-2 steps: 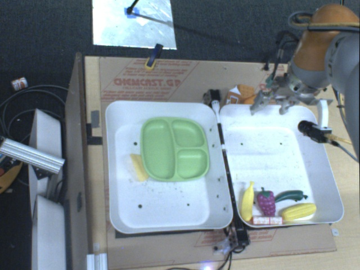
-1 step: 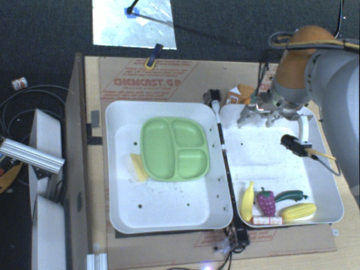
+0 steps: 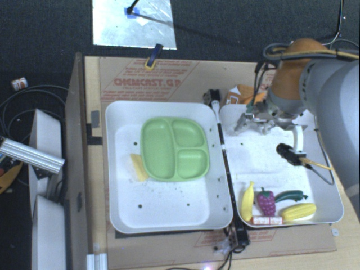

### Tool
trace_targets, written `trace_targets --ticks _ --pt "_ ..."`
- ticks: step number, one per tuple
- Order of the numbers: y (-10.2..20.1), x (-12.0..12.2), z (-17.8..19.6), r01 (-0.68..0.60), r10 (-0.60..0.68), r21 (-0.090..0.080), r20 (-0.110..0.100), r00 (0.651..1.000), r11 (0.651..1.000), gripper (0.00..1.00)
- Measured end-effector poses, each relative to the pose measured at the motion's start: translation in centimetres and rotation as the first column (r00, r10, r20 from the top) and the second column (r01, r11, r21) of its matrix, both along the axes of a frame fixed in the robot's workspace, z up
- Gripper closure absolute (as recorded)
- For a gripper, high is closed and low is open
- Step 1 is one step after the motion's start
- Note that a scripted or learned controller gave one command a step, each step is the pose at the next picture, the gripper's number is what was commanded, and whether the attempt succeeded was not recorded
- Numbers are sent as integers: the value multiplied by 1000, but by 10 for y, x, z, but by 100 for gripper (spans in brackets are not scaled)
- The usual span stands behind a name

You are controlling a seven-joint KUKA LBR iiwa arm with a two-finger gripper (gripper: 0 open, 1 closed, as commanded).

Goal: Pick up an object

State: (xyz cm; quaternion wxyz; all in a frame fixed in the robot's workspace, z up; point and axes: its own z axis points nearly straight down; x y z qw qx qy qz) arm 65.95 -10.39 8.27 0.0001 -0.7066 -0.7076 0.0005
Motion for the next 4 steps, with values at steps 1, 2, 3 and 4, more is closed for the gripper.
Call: trace_targets --ticks 1,2,3,4 --pt "-15 10 3 1 -1 0 6 1000 1000 0" --pt "-2 10 14 -4 4 1 5 1000 1000 0" --pt "-44 10 57 2 -2 -2 8 1000 1000 0" --pt "-41 11 66 -3 3 -1 9 1000 1000 100"
